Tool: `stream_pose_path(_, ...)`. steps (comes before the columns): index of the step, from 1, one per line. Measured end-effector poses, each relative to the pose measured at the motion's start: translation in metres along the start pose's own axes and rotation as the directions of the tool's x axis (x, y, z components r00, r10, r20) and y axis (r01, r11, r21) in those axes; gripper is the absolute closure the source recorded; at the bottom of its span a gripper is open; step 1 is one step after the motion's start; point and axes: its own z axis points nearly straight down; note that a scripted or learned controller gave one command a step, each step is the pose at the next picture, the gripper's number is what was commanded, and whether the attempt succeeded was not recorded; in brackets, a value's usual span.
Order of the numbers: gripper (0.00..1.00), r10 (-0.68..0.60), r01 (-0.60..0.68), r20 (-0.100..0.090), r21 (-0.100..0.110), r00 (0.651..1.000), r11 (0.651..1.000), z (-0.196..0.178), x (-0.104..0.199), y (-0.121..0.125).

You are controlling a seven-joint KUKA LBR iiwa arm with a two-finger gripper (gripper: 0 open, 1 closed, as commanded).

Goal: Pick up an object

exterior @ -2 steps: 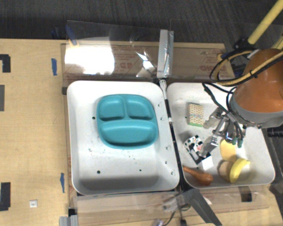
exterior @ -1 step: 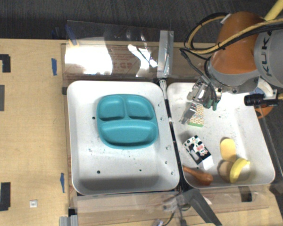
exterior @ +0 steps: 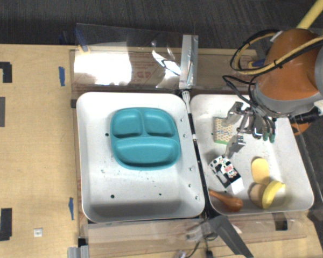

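Here the grey two-finger gripper (exterior: 238, 142), its fingers apparently apart and holding nothing, is hovering in the right-hand white bin (exterior: 297, 153) just above the small black-and-white patterned box (exterior: 224, 169), so it is needing a straight, centred descent before squeezing.

Bright overhead light; strong glare on clear plastic sheet (exterior: 130, 63); soft shadows, slight overall blur.
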Motion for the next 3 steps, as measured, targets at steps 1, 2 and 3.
stream_pose_path(1, 0.00, 0.167, -0.166, 0.018, -0.005, 0.986, 0.986, 0.074, 0.083, -0.044)
stream_pose_path(2, 0.00, 0.403, -0.403, 0.009, -0.007, 0.915, 0.915, 0.091, -0.009, -0.021)
stream_pose_path(3, 0.00, 0.677, -0.677, 0.003, -0.004, 0.736, 0.736, 0.098, 0.028, -0.044)
